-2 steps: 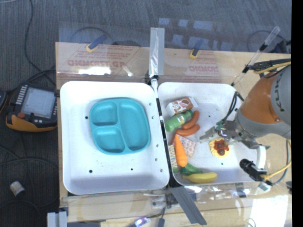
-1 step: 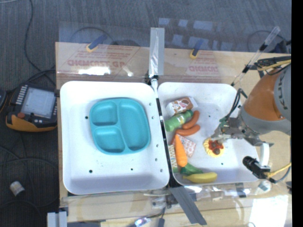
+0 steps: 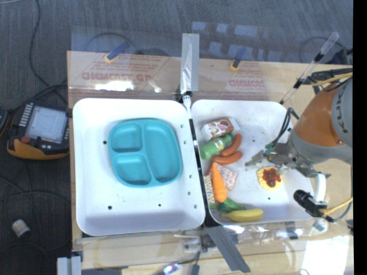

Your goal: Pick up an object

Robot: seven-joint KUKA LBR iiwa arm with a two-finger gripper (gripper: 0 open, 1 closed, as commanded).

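Observation:
In the right bin point(image 3: 252, 110) lie several toy foods. There is a brown packet point(image 3: 219, 128), a green bottle point(image 3: 214, 148), a red sausage point(image 3: 229, 155), an orange carrot point(image 3: 218, 187) on a pale waffle point(image 3: 230, 178), a yellow banana point(image 3: 244, 214) and a flat yellow-and-red piece point(image 3: 269, 179). My gripper point(image 3: 268, 158) reaches in from the right and hangs just above the far edge of the yellow-and-red piece, right of the sausage. Nothing is seen held in it.
The left bin point(image 3: 92, 211) holds a blue divided plate point(image 3: 144, 152). The grey arm with its orange band point(image 3: 319, 122) covers the right bin's right wall. Cables and a black connector point(image 3: 304, 199) hang at the near right corner. A pendant point(image 3: 39, 129) lies off the bench at left.

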